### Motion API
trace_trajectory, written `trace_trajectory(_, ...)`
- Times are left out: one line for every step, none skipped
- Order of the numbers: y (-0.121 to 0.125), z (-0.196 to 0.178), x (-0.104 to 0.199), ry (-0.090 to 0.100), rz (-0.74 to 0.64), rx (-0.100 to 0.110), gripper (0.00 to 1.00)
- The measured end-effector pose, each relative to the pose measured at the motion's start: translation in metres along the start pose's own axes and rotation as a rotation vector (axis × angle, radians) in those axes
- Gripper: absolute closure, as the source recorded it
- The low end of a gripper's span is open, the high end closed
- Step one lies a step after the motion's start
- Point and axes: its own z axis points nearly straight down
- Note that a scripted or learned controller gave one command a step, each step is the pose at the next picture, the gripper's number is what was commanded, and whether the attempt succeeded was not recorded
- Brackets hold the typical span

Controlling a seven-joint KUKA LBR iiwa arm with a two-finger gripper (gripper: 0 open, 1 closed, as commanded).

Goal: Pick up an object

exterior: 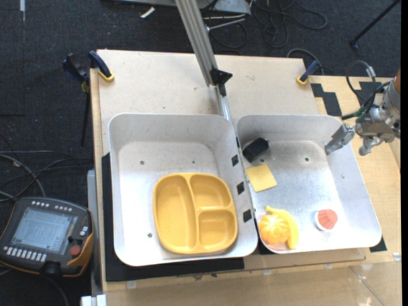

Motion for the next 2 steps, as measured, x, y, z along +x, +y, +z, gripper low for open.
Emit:
trace_trajectory(0.000, 0.000, 0.000, 0.000, 0.000, 0.000, 0.00)
trace_trajectory(0.005, 0.045, 0.002, 0.000, 0.001, 0.004, 0.00)
